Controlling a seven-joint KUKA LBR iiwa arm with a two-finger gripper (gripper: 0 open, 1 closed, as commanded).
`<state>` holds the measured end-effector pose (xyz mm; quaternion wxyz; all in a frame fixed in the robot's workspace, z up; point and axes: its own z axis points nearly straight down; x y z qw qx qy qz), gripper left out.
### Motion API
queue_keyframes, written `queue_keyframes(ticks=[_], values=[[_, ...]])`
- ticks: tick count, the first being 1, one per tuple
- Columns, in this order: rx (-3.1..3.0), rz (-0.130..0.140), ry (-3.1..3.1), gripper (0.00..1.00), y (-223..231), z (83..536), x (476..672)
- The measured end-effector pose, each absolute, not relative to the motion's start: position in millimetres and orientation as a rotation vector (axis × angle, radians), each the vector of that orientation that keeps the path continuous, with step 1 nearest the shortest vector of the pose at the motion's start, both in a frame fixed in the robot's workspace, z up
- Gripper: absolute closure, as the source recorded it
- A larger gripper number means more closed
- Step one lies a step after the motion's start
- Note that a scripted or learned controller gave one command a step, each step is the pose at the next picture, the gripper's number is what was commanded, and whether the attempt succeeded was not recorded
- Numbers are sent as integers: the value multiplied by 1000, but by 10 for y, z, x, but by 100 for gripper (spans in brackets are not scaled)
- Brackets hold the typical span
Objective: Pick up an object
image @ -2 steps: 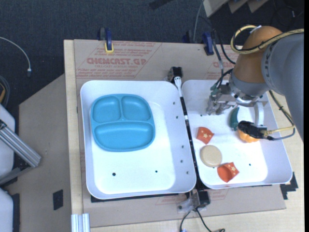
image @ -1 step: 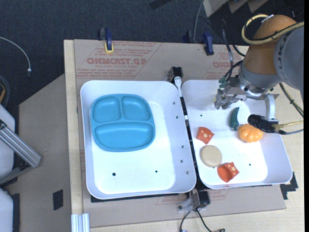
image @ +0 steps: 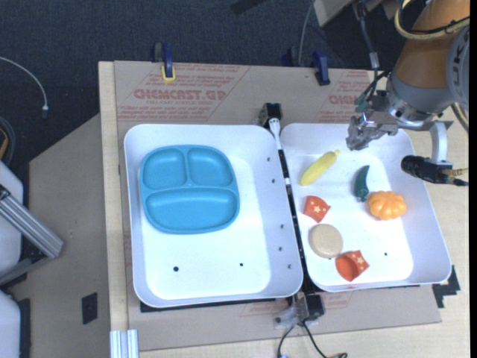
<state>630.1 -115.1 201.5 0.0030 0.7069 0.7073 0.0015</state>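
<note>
From the camera above the bench, the gripper (image: 363, 136) hangs over the upper part of the right bin (image: 425, 271); nothing shows between its fingers, and whether they stand open or closed cannot be told at this size. The nearest candidate is the yellow corn-shaped toy (image: 319, 167), lying slantwise at about eight o'clock from the gripper, near but apart; it looks like light, hard, smooth plastic, so probably slippery, and best pinched across its narrow middle. At six o'clock from the gripper lies a dark green pepper-like piece (image: 361, 182), slim and curved; just beside it at its four o'clock sits an orange pumpkin shape (image: 387, 204), round and ribbed, likely too wide for an easy pinch. Lower in the bin lie a red wedge with a pale mark (image: 316, 208), a flat tan disc (image: 326, 240) and a second red wedge (image: 352, 265), the disc and this wedge nearly touching. The left bin (image: 149, 274) holds a glossy blue divided plate (image: 190, 189), rigid-looking, with three compartments.
</note>
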Motion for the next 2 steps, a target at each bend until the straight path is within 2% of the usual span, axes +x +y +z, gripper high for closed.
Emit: queue_keyframes(ticks=[1, 2], values=[[2217, 4, 2219, 100, -1153, 2273, 6311], [2215, 3, 2229, 100, -576, 2341, 6308]])
